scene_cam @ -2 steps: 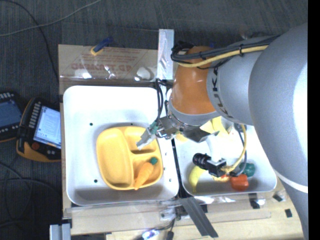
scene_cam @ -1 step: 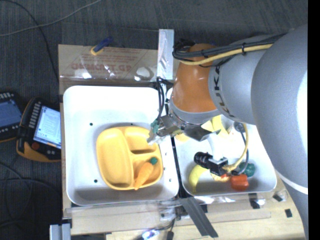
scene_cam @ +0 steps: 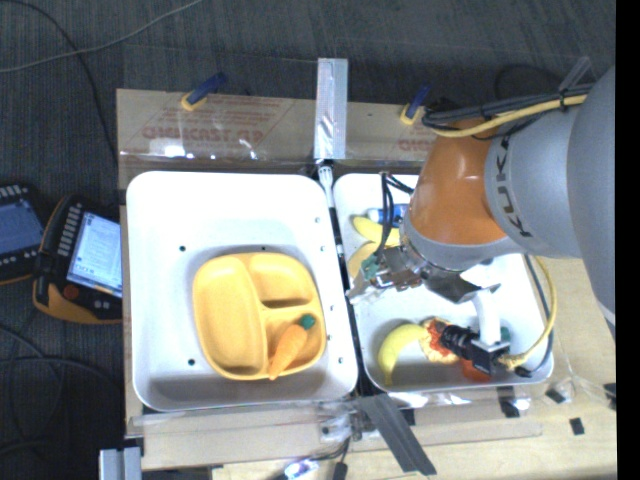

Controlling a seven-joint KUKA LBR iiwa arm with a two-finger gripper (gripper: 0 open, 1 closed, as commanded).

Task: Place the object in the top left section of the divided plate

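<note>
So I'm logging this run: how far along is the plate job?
Little looks done. The yellow divided plate in the left bin holds a toy carrot in its lower right section; the top left section looks bare. In hand: the arm's wrist is over the right bin, above a banana and other toys. I can't see anything gripped. Left: pick an object, carry it across, set it top left.

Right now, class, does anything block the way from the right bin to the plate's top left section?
Nothing visible lies in the top left section. The carrot sits in the lower right one; only the bins' adjoining walls stand between.
</note>
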